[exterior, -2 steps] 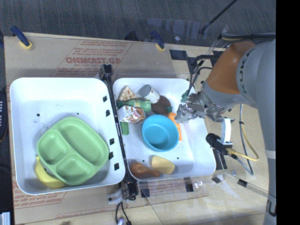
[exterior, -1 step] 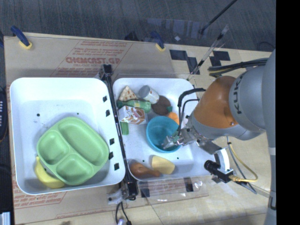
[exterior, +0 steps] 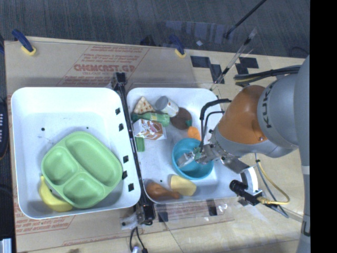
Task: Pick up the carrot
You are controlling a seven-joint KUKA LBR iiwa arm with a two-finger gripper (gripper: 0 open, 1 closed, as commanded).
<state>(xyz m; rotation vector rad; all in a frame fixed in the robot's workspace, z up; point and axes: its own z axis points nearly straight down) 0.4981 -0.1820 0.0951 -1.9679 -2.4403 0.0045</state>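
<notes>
Grey arm housing [exterior: 281, 117] with its orange band [exterior: 242, 117] rises closest to the lens, entering from the right and covering the right rim of the right bin [exterior: 158, 157]. Below it the gripper [exterior: 199, 154] sits inside a blue bowl [exterior: 184, 159] near the bin's middle; whether the jaws are apart or together cannot be told, as the wrist and bowl hide them. Just beyond the bowl's far edge, partly under the wrist, lies the carrot [exterior: 194, 133], an orange piece beside a dark brown rounded item [exterior: 181, 119]. Along the far wall sit a cracker-like wedge [exterior: 142, 106] and a small grey can [exterior: 164, 106]; a green-and-brown packet [exterior: 150, 126] lies against the divider. Against the near wall rest a brown sausage-shaped toy [exterior: 160, 190] and a pale yellow piece [exterior: 182, 185], touching each other. Open white floor remains between the packet and the bowl. Left bin [exterior: 31, 109] holds a green divided plate [exterior: 81, 167] toward its near corner, with a yellow object [exterior: 52, 200] partly under the plate's edge; its far half shows bare floor.
</notes>
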